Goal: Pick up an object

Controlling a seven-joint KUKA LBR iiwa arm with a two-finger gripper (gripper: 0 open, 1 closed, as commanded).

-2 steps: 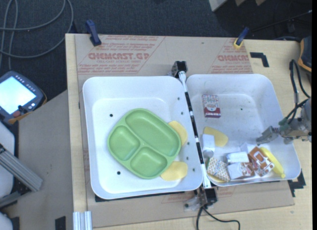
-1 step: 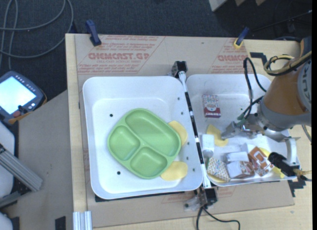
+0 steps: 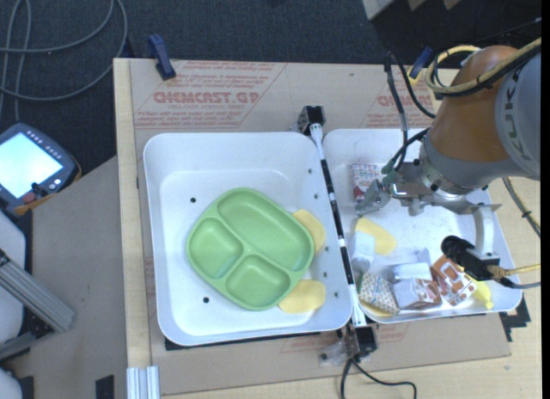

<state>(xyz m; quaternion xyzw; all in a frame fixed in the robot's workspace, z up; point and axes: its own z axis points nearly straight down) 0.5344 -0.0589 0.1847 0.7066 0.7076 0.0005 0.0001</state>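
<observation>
Since the wrist housing covers the tool from above, whether the gripper [image 3: 375,198] is open or closed cannot be told; nothing is seen held in it. The tip sits low in the far-left part of the shallow white right-hand bin [image 3: 414,236], just beside the red-and-white printed packet [image 3: 364,175], which lies flat close to the bin's left wall. I judge this the likeliest pick target. Just nearer than the tip lie a soft pale-yellow flat piece [image 3: 376,236] and a small white cylinder [image 3: 361,262]. Along the near wall sits a cluster of a speckled round item [image 3: 378,294] and crumpled printed wrappers [image 3: 418,290]. Risks: the packet is thin and flat, so a grasp may pinch only an edge and slip. It also lies close to the wall, so a descent slightly off could strike the rim or push the packet aside. The grey arm with an orange band [image 3: 481,105] reaches in from the right, bent over the bin, wrist angled left and down. Further out, the shallow white left-hand bin [image 3: 172,182] holds a green divided plastic plate [image 3: 251,247] with yellow pieces [image 3: 302,297] touching its right side.
</observation>
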